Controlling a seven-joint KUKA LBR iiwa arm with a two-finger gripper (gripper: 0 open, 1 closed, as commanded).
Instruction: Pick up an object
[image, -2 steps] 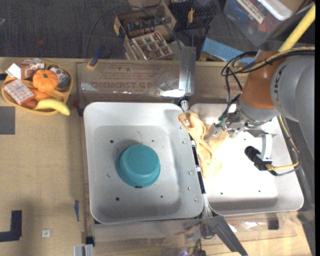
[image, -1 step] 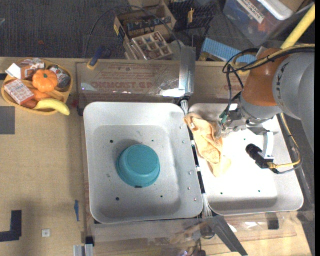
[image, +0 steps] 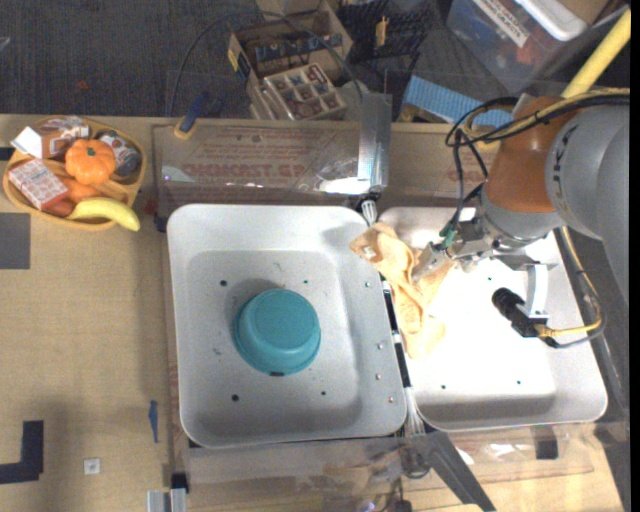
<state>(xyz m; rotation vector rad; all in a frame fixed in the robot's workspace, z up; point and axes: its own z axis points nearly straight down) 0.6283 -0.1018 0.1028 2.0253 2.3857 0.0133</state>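
In the right bin (image: 520, 390), near its upper-left corner, the gripper (image: 440, 255) is working low over a yellow cloth (image: 410, 290). Arm is reaching in from the right, orange band above the wrist, wrist angled down and leftward toward the cloth.

Cloth is lying crumpled along the bin's left wall, upper part draping over the rim where the two bins meet, lower part trailing down the bin floor. Looks limp, thin, pale yellow, bunched in soft folds. A fold is rising toward the gripper tip, which suggests the fabric is being pinched or lifted there, though contact point is too small to read. Whether the gripper is clamped on the fabric or standing apart from it — cannot tell.

Left bin (image: 200, 250) is holding a teal bowl (image: 278, 330), upside down, centred, well apart from the gripper.

Judgement: cloth is the target; the draping over the rim may be dragging against a clean lift.
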